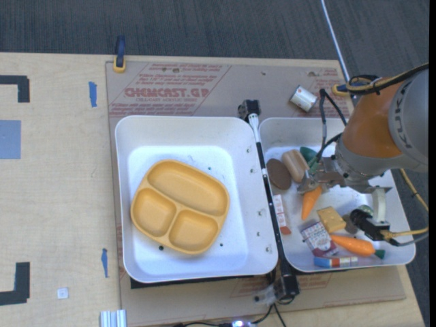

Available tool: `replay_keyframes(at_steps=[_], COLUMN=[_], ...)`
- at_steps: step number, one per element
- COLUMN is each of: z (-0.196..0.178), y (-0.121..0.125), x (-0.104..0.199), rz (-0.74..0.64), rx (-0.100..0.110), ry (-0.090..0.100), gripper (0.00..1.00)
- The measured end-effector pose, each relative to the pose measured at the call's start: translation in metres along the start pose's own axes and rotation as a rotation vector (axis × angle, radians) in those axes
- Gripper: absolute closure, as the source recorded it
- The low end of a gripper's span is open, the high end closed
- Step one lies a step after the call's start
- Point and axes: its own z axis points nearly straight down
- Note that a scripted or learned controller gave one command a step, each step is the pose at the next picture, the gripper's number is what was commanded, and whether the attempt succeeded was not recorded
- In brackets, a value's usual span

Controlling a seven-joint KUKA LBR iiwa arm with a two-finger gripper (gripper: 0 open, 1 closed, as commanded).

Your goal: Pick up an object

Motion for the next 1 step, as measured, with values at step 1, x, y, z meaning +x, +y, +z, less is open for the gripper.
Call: replay_keyframes(at_steps=[1], z=[-0.0884], y=[-0.061], x=[0.0374], rz=[-0.002], rx=[0.007], ry=[0.001], gripper=[1.0])
